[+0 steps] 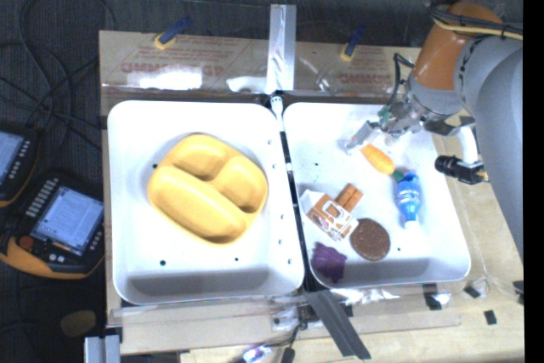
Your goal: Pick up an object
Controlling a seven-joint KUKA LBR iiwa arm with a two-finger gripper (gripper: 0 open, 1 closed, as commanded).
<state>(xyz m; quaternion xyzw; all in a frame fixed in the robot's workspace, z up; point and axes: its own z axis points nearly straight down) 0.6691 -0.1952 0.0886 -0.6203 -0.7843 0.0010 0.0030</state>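
Nothing is lifted yet, as far as you can see here. The tool (367, 134) hangs low in the far part of the right bin (442, 263), just beside the small orange piece (378, 158), which lies on the bin floor and looks like the likeliest target. You cannot tell whether the tool's fingers are apart or together; they are too small and blurred against the white. No object sits visibly between them. The blue bottle (408, 198), the brown disc (371, 240), the purple item (329, 262) and the orange-and-white packet (333, 212) all rest in the same bin. The yellow shape (206, 187) fills the middle of the left bin (127, 268). By my reading, the grasp and the lift both remain.
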